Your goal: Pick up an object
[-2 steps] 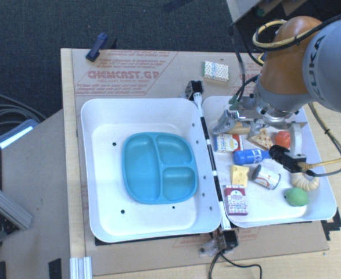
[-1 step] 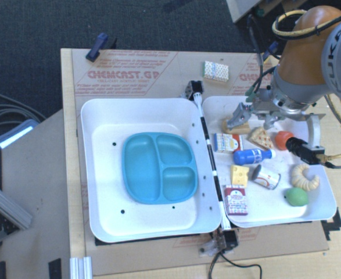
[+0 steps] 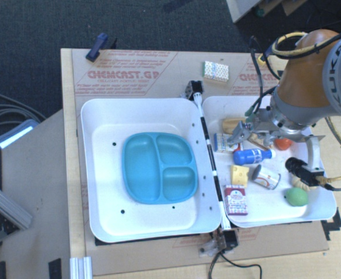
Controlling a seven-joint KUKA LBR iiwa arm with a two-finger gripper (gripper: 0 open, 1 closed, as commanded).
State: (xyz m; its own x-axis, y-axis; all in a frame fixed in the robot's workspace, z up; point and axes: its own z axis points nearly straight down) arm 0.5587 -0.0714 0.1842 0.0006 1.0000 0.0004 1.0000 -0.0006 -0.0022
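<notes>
Tool (image 3: 247,133) metal, finger state unclear | over glossy blue bottle (image 3: 252,155) | smooth white bin (image 3: 327,205)

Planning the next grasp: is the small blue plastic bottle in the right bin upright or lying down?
Lying down. The blue plastic bottle rests on its side on the right white bin's floor, white cap pointing right.

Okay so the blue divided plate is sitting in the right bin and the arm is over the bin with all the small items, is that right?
Not quite. The blue divided plate lies in the left bin, not the right one. The rest holds: the arm is over the right bin, where the small items lie, such as the blue bottle and the green ball. The camera view shows this.
</notes>
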